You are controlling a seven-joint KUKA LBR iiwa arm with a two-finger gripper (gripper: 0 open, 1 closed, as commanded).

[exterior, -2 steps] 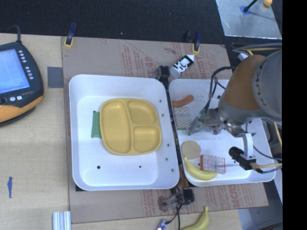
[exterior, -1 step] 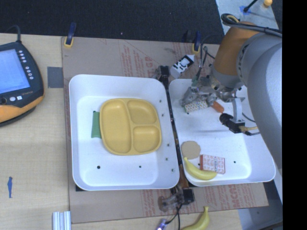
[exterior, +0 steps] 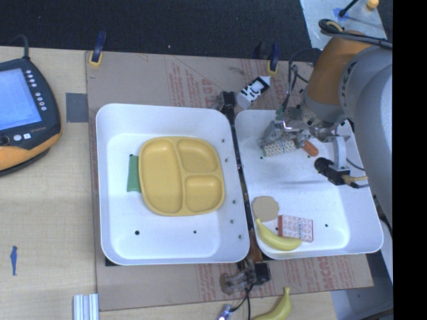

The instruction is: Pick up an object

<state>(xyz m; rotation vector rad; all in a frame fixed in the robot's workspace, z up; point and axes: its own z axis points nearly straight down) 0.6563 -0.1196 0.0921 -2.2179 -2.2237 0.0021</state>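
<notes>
The gripper (exterior: 277,136) sits over a pale, speckled rectangular block (exterior: 279,149) (its hold can't be told) in the right bin (exterior: 333,242).

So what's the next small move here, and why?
Probably ease the gripper down a little onto the pale block at the right bin's far end: it hangs right by that block, while the banana lies far off at the near end.

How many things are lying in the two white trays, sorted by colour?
Yellow: 2, the divided plate and the banana
Green: 1, a flat piece at the plate's left edge
Tan: 1, a round disc
Red and white: 1, a small packet
Grey speckled: 1, a block
Orange: 1, a small piece
Total: 7
</notes>
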